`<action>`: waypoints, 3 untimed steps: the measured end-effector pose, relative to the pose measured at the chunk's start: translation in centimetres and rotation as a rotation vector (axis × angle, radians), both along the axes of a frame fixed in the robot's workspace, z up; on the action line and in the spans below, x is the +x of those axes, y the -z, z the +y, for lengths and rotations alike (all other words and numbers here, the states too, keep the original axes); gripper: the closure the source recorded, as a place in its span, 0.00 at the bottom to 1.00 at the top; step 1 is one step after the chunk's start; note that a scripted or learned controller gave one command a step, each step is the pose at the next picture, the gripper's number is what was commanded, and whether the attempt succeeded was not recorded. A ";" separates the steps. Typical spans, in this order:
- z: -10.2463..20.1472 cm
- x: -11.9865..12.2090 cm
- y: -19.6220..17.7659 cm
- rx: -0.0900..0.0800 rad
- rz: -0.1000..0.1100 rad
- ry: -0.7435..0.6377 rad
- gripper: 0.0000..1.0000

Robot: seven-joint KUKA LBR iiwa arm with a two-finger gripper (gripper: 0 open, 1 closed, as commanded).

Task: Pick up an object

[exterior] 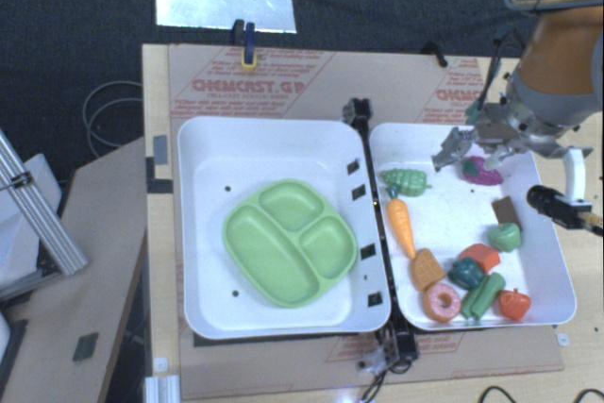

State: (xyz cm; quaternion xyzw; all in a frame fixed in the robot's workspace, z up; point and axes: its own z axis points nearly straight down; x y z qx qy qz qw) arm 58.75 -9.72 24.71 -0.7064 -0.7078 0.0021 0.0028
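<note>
divided plate [289, 243] in left bin [203, 203] — toy food [453, 260] in right bin [552, 297]

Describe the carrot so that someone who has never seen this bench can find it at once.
Look in the right bin, the one holding the toy food. The carrot lies near that bin's left wall, just below a bumpy green vegetable. It is the only long orange piece tapering to a point, while the orange doughnut further down is a ring.

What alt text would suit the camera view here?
A grey and orange robot arm's gripper hovers over a purple toy in the right bin, among toy foods including a carrot and doughnut. The left bin holds a green divided plate.
</note>
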 end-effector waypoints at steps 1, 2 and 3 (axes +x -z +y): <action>0.0 0.2 -0.4 -0.001 -0.008 -0.001 0.00; 0.0 -0.5 5.6 0.000 -0.003 0.001 0.00; -0.1 -0.1 11.8 0.000 -0.003 0.001 0.00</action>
